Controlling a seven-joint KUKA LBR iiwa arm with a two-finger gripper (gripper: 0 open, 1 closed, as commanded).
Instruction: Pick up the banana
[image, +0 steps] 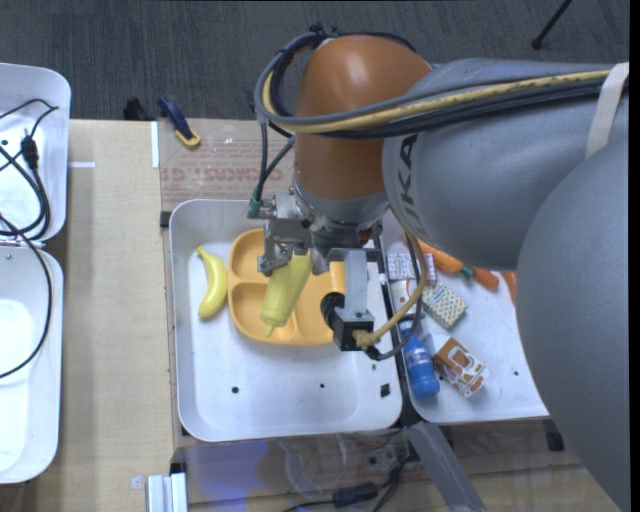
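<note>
A yellow divided plate (250, 312) lies in the left white bin (270, 410), with a yellow squeeze bottle (283, 290) across it. The right bin (500, 385) holds a blue bottle (420, 368), small printed packets (445, 305) and an orange carrot (462, 266).

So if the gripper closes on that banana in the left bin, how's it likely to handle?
The banana lies flat on the bin floor beside the yellow tray, so its curve probably stops it rolling far. The smooth, tapering skin may slip from a pinch near an end. If it is a plastic toy, expect it light and stiff.
</note>
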